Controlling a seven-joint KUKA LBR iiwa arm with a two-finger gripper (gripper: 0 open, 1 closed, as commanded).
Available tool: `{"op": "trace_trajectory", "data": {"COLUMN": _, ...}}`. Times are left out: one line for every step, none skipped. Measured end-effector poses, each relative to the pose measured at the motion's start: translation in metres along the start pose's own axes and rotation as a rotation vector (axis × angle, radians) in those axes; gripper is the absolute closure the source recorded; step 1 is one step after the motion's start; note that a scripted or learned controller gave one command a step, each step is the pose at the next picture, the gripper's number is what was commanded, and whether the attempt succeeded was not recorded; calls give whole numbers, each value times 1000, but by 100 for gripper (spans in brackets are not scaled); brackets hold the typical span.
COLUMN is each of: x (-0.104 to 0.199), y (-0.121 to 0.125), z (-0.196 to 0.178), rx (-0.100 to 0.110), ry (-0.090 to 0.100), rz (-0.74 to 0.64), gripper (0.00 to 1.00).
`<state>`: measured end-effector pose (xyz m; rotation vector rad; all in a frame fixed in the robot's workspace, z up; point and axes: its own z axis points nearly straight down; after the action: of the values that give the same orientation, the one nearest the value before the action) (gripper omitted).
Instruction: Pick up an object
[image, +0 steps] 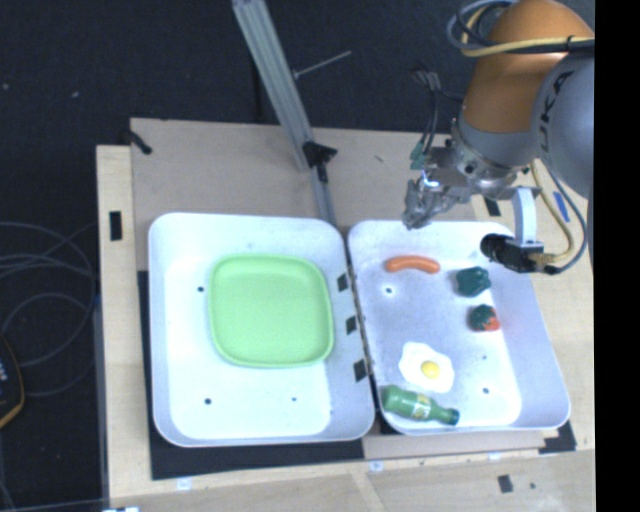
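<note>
1 arm (520, 90) – hovering above rt bin (530, 400) rear edge.

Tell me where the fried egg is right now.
The fried egg lies in the right bin, toward its near edge, just above the green bottle and below the sausage.

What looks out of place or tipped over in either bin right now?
Only the green bottle stands out: it lies on its side against the right bin's front wall. The fried egg, sausage and green plate lie flat.
</note>
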<state>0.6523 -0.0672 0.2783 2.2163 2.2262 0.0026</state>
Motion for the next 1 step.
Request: {"op": "trace_trajectory", "data": {"x": 51, "y": -1, "z": -3, "rx": 0, "ry": 0, "rz": 0, "gripper": 100}}
